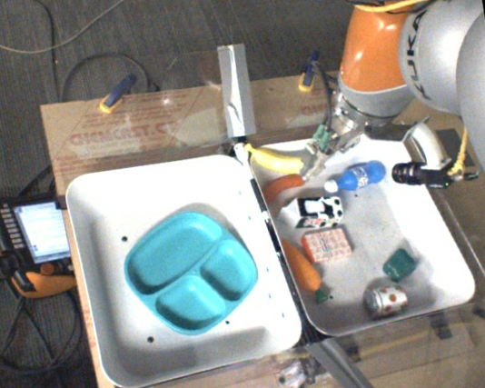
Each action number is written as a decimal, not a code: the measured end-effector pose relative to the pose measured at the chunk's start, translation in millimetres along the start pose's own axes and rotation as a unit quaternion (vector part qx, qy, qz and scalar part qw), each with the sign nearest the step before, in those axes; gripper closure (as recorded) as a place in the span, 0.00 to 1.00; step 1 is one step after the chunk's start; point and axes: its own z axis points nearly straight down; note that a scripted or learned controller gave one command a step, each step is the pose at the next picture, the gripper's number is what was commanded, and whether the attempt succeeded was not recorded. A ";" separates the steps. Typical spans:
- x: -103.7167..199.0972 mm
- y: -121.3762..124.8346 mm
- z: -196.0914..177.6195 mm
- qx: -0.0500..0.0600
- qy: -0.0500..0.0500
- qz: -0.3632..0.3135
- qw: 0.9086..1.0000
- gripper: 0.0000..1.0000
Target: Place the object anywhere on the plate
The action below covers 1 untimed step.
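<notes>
Teal plate (192, 271) sits alone in the left bin (97, 259); gripper (317, 156) hovers by the banana (276, 162) in the right bin (439, 266).

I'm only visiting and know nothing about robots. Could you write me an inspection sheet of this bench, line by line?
Surface: two white bins side by side, left bin and right bin, on a cardboard sheet.
Job's things: teal three-compartment plate in the left bin, nothing on it.
Clutter: right bin holds a banana, carrot, blue-capped bottle, black-and-white carton, pinkish box, green block, small can.
Grippers: tool above the banana at the right bin's far edge; grasp not discernible.
Cables: loose cables on the floor.
Surroundings: handheld control pendant left of the bins.
</notes>
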 end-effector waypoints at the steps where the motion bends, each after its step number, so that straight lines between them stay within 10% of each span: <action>1: -11.7 -46.7 52.5 -0.013 -0.006 0.113 0.993 1.00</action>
